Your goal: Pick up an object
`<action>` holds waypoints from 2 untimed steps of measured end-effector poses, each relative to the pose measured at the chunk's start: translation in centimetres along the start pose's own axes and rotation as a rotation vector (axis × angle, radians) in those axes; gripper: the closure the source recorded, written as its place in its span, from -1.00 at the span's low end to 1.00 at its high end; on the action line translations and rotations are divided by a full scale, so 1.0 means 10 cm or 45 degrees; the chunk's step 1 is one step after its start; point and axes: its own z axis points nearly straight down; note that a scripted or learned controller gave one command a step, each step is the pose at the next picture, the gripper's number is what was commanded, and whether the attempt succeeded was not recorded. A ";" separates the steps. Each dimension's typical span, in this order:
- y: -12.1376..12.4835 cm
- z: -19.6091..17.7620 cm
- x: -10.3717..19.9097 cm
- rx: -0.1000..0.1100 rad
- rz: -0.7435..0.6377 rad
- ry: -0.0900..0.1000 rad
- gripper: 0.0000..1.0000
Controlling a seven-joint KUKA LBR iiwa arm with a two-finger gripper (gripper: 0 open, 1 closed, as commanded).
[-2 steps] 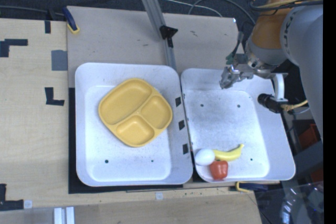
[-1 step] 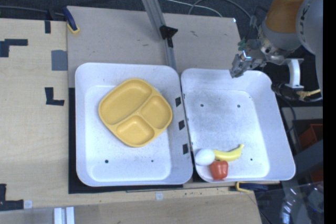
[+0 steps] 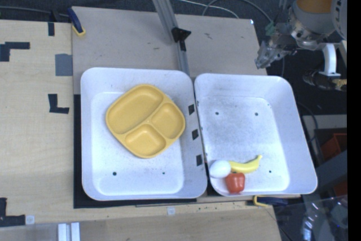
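Note:
In the right bin [image 3: 282, 121], three small things crowd the near left corner: a white egg [image 3: 220, 168], a yellow banana [image 3: 247, 164] and a red pepper [image 3: 235, 182]. A yellow divided plate [image 3: 145, 120] lies in the left bin [image 3: 93, 121]. My gripper [image 3: 265, 58] hangs beyond the right bin's far right corner, above the bench edge and well away from the three things. It carries nothing that I can see.
A slanted metal post [image 3: 163, 3] rises from behind the gap between the bins. Cables [image 3: 225, 5] trail over the bench behind the right bin. A yellow and blue clamp [image 3: 76, 22] sits at the bench's far left corner.

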 end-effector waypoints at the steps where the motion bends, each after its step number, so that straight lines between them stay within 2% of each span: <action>1: -0.09 0.19 0.50 0.011 -0.003 0.003 1.00; 2: -0.18 0.33 0.97 0.012 -0.003 0.003 1.00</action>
